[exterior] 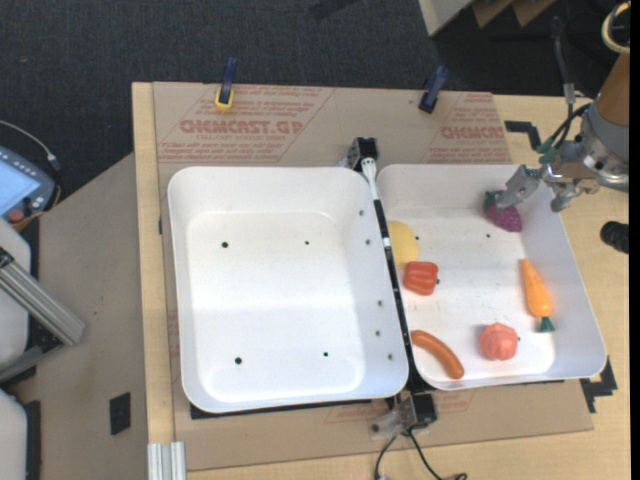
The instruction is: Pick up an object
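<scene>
Two white bins sit side by side on the desk; the gripper (537,183) hangs over the right bin's (455,193) far side, jaws spread wide above a purple object (505,214); orange carrot (537,288) lies nearer.

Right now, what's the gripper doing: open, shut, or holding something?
Gripper: open, over the right bin's far end beside the purple toy, holding nothing.
</scene>
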Controlling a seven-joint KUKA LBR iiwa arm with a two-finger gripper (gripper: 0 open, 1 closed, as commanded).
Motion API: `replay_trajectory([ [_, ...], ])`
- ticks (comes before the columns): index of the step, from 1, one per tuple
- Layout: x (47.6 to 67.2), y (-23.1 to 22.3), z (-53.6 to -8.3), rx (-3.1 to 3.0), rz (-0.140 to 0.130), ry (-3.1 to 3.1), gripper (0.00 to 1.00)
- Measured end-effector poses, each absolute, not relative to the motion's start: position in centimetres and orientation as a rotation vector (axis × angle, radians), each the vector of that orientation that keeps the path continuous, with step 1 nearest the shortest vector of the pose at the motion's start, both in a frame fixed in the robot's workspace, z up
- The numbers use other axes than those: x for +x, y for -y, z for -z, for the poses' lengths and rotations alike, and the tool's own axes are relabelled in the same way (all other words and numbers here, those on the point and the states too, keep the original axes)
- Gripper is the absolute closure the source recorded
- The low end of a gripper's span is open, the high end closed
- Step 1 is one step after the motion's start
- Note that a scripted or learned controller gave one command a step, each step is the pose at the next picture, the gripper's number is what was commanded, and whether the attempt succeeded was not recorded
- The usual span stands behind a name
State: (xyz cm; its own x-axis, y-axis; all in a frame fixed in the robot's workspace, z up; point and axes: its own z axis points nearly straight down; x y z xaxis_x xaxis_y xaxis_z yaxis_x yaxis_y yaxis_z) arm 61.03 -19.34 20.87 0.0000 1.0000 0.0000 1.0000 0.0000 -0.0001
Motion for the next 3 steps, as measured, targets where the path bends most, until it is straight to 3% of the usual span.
replay_trajectory([
  [1,61.1,19.3,-22.0,-2.223,0.003,2.225,1.00],
  [2,60.1,21.6,-33.4,-2.232,0.007,2.230,1.00],
  [3,57.3,15.9,-41.1,-2.221,0.009,2.233,1.00],
])
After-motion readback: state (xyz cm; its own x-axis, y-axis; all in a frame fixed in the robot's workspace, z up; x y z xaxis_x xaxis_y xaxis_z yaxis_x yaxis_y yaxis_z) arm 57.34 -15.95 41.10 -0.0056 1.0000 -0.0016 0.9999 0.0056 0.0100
